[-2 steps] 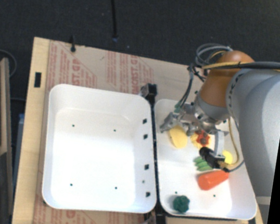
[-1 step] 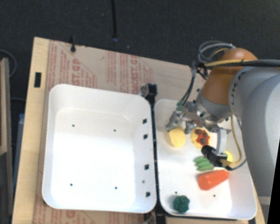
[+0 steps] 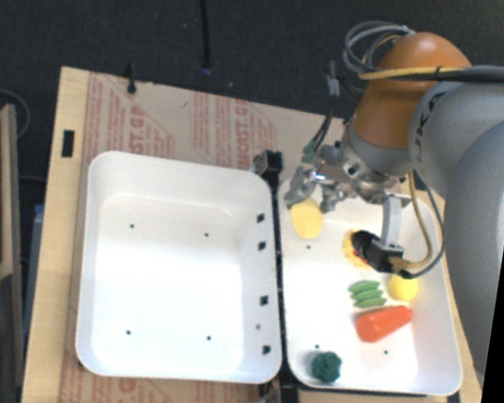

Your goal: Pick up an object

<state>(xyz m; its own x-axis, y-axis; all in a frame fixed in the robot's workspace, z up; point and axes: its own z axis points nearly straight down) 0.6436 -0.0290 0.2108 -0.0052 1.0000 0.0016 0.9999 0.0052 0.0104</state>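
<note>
The end effector (image 3: 315,194) is hanging over the upper left corner of the right bin (image 3: 439,368), just right of the divider where the two bins are meeting, and a pale yellow object (image 3: 306,221) is sitting directly beneath its tips. The metal parts are crowding together there, so I cannot tell whether it is standing wide, narrow, or gripping anything; the yellow piece seems to be resting on the bin floor rather than being lifted. The arm is probably being positioned there because that piece is lying apart from the others, giving room to close around it. The remaining candidates are clustering toward the right of the frame: a green pod-like item (image 3: 366,293), an orange carrot shape (image 3: 382,322), a small yellow ball (image 3: 402,287) and a dark green lump (image 3: 327,365) near the bin's lower edge
</note>
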